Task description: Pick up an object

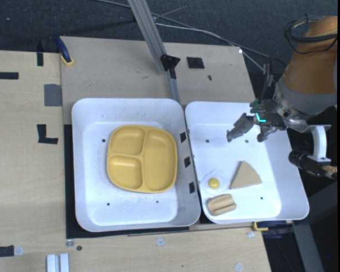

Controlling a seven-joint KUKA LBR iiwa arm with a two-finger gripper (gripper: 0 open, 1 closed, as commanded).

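Grey robot arm entering from the right edge of the frame, upper right, with a broad orange band [313, 55] above the wrist and dark cables looped over its top. Wrist angled down and toward the left, ending in a two-finger gripper [250, 131] at right of centre. Fingers [238, 130] dark, spread apart in a wide V, tips pointing down-left, nothing between them. Small teal light glowing at the gripper's base. White bracket with a dark fitting hanging off the arm's lower side, near the right edge.
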